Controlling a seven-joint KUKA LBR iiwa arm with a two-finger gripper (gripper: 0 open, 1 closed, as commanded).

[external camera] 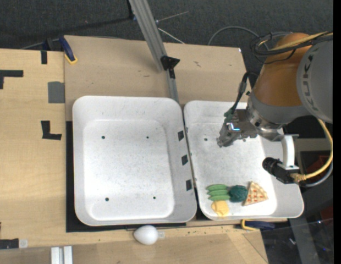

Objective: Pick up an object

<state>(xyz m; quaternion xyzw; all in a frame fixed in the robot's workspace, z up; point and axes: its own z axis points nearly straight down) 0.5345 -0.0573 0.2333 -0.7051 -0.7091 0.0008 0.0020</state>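
Over the right bin [214, 120], near its middle and toward the far side, the gripper [228, 136] hangs from the grey arm [291, 87], which reaches in from the bin's right side. How far apart its tips stand I cannot tell: they are small, dark and seen from above against the speckled floor, and nothing shows between them, so I judge it carries nothing.

Things worth picking sit bunched in the near corner of that same bin, well apart from the gripper. A slice of toy pizza [255, 193] lies nearest the bin's right wall; just beside it toward the divider is a dark green lump [237, 192], then a green pea pod [217, 190] with a yellow piece [220, 207] just on its near side, close to the front rim. They touch or nearly touch, which probably comes from sliding into the low corner, and that crowding could make a clean grasp awkward.

Beyond the divider, the left bin [126, 109] lies alongside. A white egg-like thing [146, 235] rests on the bench outside the bins, near the front rim of the left one.

The pick has not begun; the arm would need to travel toward the near corner and descend.
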